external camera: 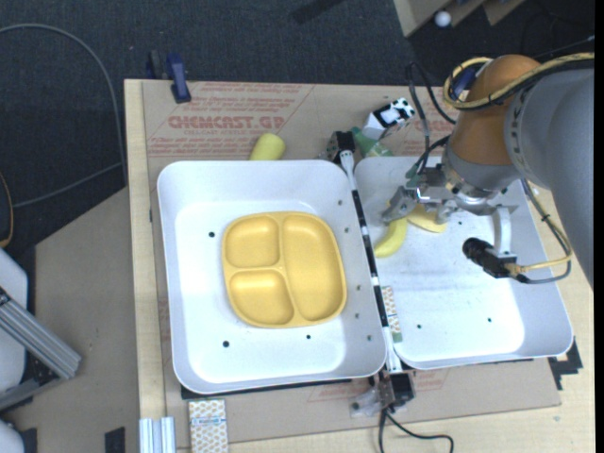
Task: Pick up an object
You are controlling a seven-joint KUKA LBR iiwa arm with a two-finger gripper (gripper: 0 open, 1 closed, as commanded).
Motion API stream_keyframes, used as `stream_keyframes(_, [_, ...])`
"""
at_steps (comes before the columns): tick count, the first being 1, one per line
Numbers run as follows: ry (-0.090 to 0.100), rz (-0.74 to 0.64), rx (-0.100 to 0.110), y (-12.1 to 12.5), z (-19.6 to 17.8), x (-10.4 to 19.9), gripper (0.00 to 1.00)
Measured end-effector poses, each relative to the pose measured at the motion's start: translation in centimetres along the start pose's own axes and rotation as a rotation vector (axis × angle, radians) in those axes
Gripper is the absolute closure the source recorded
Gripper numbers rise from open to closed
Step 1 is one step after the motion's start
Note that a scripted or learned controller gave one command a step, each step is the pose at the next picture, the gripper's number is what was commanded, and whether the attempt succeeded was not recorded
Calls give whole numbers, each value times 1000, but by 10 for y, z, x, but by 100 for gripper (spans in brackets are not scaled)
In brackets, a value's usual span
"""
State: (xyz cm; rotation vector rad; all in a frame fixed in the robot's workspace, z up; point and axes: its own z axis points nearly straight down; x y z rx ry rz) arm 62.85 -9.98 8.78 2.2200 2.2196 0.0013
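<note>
A yellow banana (391,239) lies in the right bin (472,324), against its left wall. A second small yellow piece (430,222) rests just right of it, partly under the gripper. My gripper (413,202) hangs low over the bin's back left part, directly above the banana's upper end and the yellow piece. The grey arm with its orange band (491,111) comes in from the upper right. A yellow divided plate (283,268) sits in the middle of the left bin (189,206).
Behind the bins, on the cardboard bench top, lie a yellow cylinder (267,146), a blue clamp (176,76) and a black-and-white object (393,115) beside a green item (366,138). Cables (514,267) trail from the wrist over the right bin.
</note>
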Motion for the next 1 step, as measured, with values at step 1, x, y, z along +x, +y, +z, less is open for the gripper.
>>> stream_keyframes(1, [-1, 0, -4, 1, -11, 0, 100])
